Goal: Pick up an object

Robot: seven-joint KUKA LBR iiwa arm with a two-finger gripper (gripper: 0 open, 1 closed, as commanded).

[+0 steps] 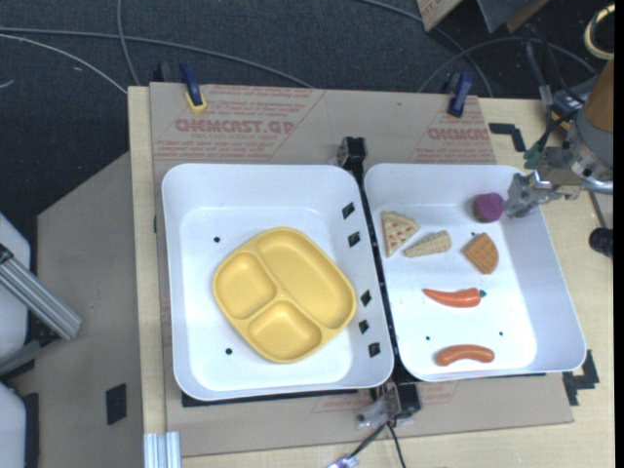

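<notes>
One purple lump (pixel 487 206), small and roundish, sits in the right bin (pixel 551 291) near its far edge; what it is stays hard to make out. The gripper (pixel 524 195) hangs just beside it at the bin's far right corner, the arm cut off by the view's edge. Toward the near rim lie a waffle wedge (pixel 396 232), a red chili (pixel 452 297) and a sausage (pixel 464 355).

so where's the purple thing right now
The purple object sits in the right bin, near its far right corner, beside the end effector and above the tan waffle piece.
</notes>
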